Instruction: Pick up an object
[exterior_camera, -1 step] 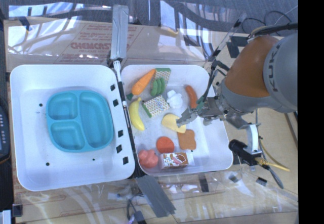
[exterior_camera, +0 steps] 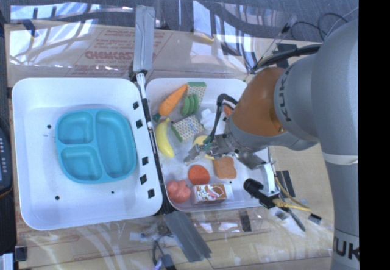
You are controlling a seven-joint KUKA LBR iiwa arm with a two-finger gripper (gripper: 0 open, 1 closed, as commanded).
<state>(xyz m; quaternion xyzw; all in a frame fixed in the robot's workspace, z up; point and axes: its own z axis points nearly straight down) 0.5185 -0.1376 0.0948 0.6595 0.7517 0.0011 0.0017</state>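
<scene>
The right bin [exterior_camera: 159,87] holds several toy foods. An orange carrot [exterior_camera: 172,99] and a green pod [exterior_camera: 190,104] lie at the back, and a yellow banana [exterior_camera: 163,136] lies along the left wall. A small patterned box [exterior_camera: 186,127] sits in the middle. Toward the front are a red tomato [exterior_camera: 198,174], a pinkish fruit [exterior_camera: 178,189], a brown bread slice [exterior_camera: 225,167] and a red-and-white packet [exterior_camera: 210,192]. My gripper [exterior_camera: 201,152] is low in the middle of this bin. It is just beside a small yellow piece [exterior_camera: 200,139] and above the tomato.
The left bin [exterior_camera: 24,141] holds a blue divided tray [exterior_camera: 95,144]. A grey bar [exterior_camera: 144,37] runs back from the wall between the bins. The arm's orange band [exterior_camera: 259,110] and grey body cover the right bin's right side. Cardboard and clear plastic lie behind the bins.
</scene>
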